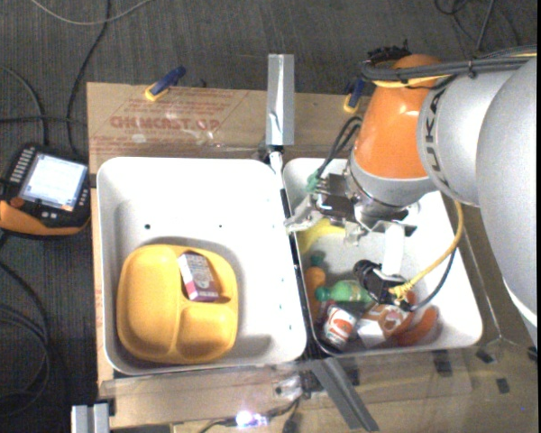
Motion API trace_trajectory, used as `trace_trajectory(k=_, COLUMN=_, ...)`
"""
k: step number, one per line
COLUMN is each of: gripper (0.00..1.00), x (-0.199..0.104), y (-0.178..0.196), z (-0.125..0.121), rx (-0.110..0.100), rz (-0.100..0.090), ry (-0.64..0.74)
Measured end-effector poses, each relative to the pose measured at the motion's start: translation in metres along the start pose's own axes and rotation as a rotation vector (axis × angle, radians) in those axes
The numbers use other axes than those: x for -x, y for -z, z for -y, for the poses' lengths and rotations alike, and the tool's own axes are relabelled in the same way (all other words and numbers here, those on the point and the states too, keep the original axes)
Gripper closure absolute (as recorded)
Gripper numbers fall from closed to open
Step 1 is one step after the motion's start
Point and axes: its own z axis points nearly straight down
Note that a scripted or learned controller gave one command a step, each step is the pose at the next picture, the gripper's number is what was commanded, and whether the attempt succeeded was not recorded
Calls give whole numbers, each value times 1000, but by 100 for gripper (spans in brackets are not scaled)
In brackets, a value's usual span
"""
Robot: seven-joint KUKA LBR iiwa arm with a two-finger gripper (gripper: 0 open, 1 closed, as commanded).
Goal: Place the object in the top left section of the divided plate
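We hover the hand (361, 237) over the right bin (464, 318), far from the yellow divided plate (158, 309), whose upper right section holds a small carton (198, 276); its grip unreadable, we should pick one piece of clutter cleanly

Even, fairly bright light falls from overhead, with the 2 white bins (252, 174) almost washed out and the dark floor (36, 61) at the far side dim and grainy. The yellow divided plate (176, 318) shows a soft sheen and a faint shadow on its right. The arm (473, 124) casts shade into the right bin. A small glare spot glows at the near edge. Detail is slightly soft throughout.
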Motion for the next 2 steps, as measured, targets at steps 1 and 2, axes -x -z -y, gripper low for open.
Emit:
trace_trajectory(k=1, gripper=0, x=43, y=-43, z=44, rx=-2, rz=-3, ry=138)
trace_trajectory(k=2, gripper=0, x=23, y=-43, z=-49, rx=0, rz=-1, ry=200)
